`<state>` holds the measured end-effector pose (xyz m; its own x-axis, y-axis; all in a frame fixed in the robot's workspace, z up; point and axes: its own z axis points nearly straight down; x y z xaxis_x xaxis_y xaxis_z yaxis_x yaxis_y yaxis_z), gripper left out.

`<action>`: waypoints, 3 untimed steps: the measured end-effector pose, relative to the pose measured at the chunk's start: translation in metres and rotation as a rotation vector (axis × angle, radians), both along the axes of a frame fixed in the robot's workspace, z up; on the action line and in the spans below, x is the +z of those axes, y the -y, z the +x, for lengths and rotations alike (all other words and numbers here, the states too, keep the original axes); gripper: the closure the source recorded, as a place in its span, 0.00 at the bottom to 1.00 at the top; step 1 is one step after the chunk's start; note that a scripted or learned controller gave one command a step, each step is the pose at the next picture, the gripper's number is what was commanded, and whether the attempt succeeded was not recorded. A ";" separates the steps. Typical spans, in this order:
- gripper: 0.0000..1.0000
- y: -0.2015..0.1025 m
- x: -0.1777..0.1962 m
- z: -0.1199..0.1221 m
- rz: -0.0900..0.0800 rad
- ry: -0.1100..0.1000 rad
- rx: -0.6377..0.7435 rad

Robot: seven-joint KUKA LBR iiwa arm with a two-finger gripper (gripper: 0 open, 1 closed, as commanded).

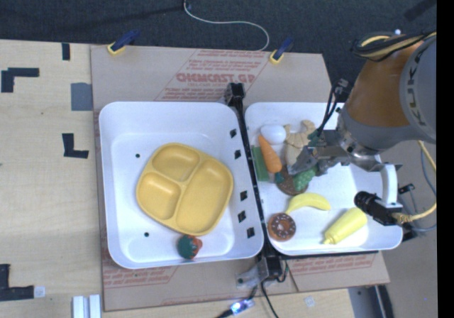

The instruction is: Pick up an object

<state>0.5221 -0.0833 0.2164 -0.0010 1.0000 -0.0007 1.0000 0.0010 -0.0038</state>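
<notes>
The gripper (303,162) is down in the right bin (379,238), its dark fingers over a green toy (304,180) that lies on a brown disc (287,186); whether they are apart or clamped on it I cannot tell. Just beside it lie a carrot (269,155), a white egg (272,133) and a beige piece (299,136), with a banana (308,202), a doughnut (282,226) and a yellow bottle (345,226) nearer the front. The left bin (113,167) holds a yellow divided plate (184,188) and a small red-green fruit (189,246).

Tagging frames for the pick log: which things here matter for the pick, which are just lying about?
Job:
gripper
carrot
egg
banana
donut
yellow bottle
right bin

Lying about:
yellow tray
small ball
left bin
</notes>
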 end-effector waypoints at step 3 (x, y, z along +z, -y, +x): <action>1.00 0.000 0.011 0.004 0.000 0.001 -0.001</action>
